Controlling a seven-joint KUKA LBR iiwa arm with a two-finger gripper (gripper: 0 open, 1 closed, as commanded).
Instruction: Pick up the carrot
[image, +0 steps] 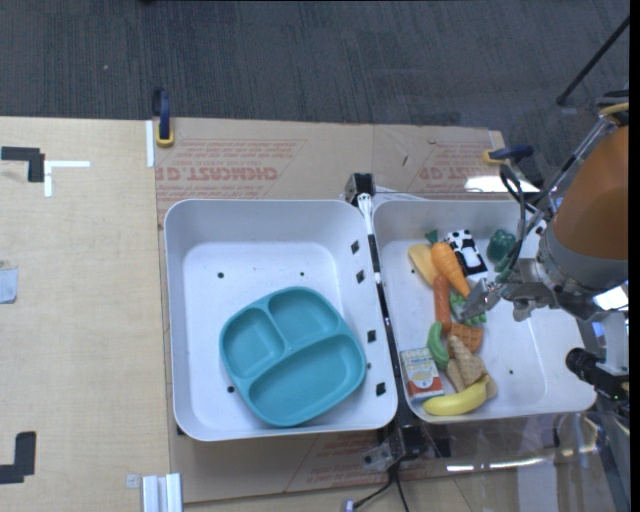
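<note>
The carrot (450, 266) is an orange tapered piece lying at a slant in the upper middle of the right bin (530, 370). It lies among other toy foods. My gripper (480, 299) hangs low over this bin, just right of and below the carrot's lower end, next to a bit of green (470, 316). Nothing is visibly lifted off the bin floor. The grey wrist and orange arm body come in from the right.
Around the carrot lie a long orange stick (441, 298), a yellow piece (422, 262), a black-and-white figure (465, 246), a green pepper (437, 341), a small carton (420, 368) and a banana (458, 401). The left bin (200, 250) holds a teal divided plate (292, 353).
</note>
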